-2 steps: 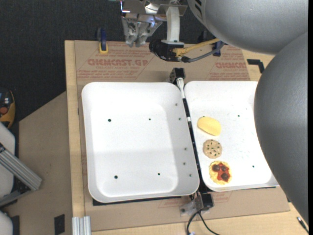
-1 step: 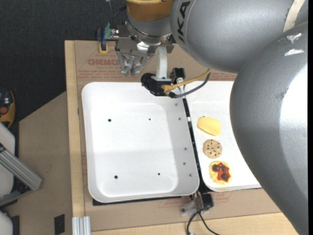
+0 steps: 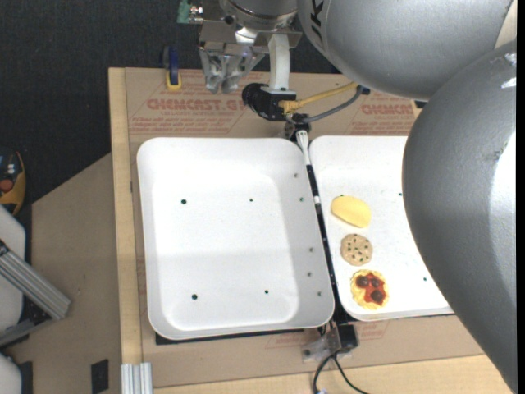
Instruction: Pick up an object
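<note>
Three small things lie in a column near the left side of the right bin (image 3: 394,158). A yellow rounded piece (image 3: 351,211) is farthest back, a round brown cookie with dark chips (image 3: 356,249) sits in the middle, and a small round tart with red and dark topping (image 3: 369,288) is nearest the front. My gripper (image 3: 223,71) hangs high over the bench's back edge, behind the left bin (image 3: 164,220) and well away from all three things. Nothing shows held in it.
The two white bins sit side by side on a wooden board (image 3: 123,179). A small blue and yellow clamp (image 3: 172,66) stands at the board's back left. The big grey arm (image 3: 459,138) covers much of the right bin.
</note>
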`<state>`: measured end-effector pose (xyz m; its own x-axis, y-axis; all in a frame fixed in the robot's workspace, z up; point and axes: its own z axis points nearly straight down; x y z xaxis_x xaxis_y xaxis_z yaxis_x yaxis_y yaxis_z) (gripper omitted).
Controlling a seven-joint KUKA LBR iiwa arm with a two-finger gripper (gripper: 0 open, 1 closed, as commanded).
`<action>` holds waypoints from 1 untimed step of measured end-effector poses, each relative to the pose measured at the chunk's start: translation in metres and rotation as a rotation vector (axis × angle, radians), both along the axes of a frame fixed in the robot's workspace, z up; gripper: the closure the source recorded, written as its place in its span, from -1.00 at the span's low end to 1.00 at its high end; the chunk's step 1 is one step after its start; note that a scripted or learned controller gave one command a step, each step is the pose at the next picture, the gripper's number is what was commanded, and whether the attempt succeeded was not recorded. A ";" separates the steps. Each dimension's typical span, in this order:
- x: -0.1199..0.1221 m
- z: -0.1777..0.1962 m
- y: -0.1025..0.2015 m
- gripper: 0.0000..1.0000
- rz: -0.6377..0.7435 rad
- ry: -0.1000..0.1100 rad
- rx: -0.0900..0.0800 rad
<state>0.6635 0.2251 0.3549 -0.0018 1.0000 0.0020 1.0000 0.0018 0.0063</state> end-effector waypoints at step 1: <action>-0.025 -0.101 -0.001 1.00 -0.003 0.019 -0.006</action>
